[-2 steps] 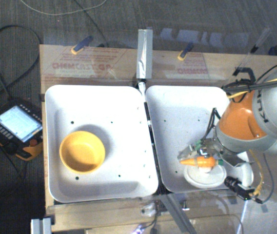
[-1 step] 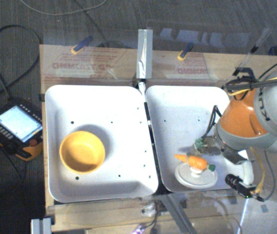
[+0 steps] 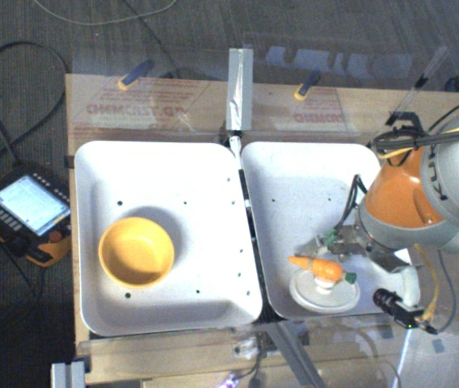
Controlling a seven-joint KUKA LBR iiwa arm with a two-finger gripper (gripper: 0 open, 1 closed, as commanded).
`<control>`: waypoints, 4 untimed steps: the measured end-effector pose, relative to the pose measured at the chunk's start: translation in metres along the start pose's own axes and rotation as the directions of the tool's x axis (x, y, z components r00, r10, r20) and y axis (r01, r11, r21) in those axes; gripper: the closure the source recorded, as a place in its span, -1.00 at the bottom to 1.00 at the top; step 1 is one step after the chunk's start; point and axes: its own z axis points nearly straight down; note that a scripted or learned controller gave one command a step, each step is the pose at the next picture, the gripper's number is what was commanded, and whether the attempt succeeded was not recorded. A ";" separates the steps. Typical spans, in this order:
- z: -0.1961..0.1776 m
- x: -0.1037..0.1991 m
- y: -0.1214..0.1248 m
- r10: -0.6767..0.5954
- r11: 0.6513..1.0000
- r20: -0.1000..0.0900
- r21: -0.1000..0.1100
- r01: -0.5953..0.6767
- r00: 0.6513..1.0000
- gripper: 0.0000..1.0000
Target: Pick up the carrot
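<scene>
The carrot (image 3: pixel 316 267) is a small orange toy with a green tip at its right end. It lies across the top of a round white plate (image 3: pixel 324 295) in the front part of the right bin (image 3: pixel 294 176). My gripper (image 3: pixel 338 246) hangs just behind and slightly to the right of the carrot, low over the bin floor, under the arm's orange band (image 3: pixel 399 196). Its tip sits very close to the carrot, and I cannot make out contact. A small green piece (image 3: pixel 326 238) shows beside the gripper's left side.
A yellow bowl (image 3: pixel 136 251) sits in the left bin (image 3: pixel 108 168), toward its front left. A raised divider (image 3: pixel 248 217) separates the two bins. A black cable (image 3: pixel 355 196) loops over the right bin near the arm. A handheld pendant (image 3: pixel 23 204) lies off the bench at left.
</scene>
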 end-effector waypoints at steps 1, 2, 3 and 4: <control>0.007 0.028 -0.003 -0.074 0.997 -0.002 0.012 0.074 0.997 -1.00; -0.003 0.029 -0.002 -0.074 0.997 -0.003 0.012 0.074 0.997 1.00; -0.002 0.029 -0.002 -0.074 0.997 -0.004 0.013 0.074 0.997 -1.00; 0.010 0.037 -0.001 0.082 0.997 -0.003 0.008 -0.082 0.997 -1.00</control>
